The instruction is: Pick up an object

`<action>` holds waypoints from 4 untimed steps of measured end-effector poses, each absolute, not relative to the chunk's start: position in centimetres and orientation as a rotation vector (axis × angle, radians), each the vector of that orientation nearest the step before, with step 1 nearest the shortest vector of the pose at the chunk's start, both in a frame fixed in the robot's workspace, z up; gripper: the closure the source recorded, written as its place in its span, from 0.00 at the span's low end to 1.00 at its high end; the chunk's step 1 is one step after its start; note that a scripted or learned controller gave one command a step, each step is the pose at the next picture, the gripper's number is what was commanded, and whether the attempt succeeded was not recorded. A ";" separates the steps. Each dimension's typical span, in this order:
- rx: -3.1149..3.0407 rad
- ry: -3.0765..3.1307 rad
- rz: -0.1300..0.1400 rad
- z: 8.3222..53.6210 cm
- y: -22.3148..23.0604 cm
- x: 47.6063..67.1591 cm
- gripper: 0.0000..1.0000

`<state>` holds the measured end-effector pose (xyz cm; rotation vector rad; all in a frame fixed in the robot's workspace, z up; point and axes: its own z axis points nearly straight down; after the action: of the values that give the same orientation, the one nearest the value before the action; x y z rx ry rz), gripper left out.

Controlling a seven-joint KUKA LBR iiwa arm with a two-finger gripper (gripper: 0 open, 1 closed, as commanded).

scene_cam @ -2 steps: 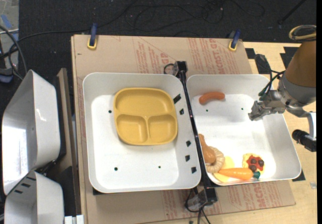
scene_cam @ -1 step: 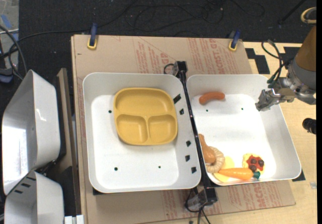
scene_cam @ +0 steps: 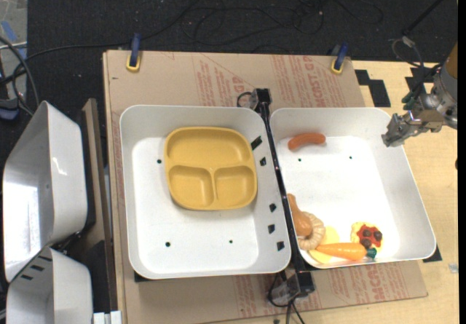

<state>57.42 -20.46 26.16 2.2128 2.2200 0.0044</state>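
A brown bench board [scene_cam: 218, 75] carries two shallow white bins side by side — the left bin [scene_cam: 138, 242] and the right bin [scene_cam: 400, 191] — touching along a dark middle seam, with two yellow clamps [scene_cam: 133, 60] at its far edge.

Your worktop [scene_cam: 189, 71] is brown board with red lettering, held along its far edge by two yellow-handled clamps [scene_cam: 133, 60], one near each corner. Black cables [scene_cam: 182, 13] trail over the dark floor beyond it. At the left edge you have two white tubs [scene_cam: 44, 170] standing off the board, one nearer than the other.
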 end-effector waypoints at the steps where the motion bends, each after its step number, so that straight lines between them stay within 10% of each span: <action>1: 2.214 2.231 0.001 25.8 -14.8 57.0 1.00; 4: 2.213 2.231 0.001 23.8 1.2 59.3 1.00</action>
<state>59.30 1.25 23.77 2.2128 2.2312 0.0012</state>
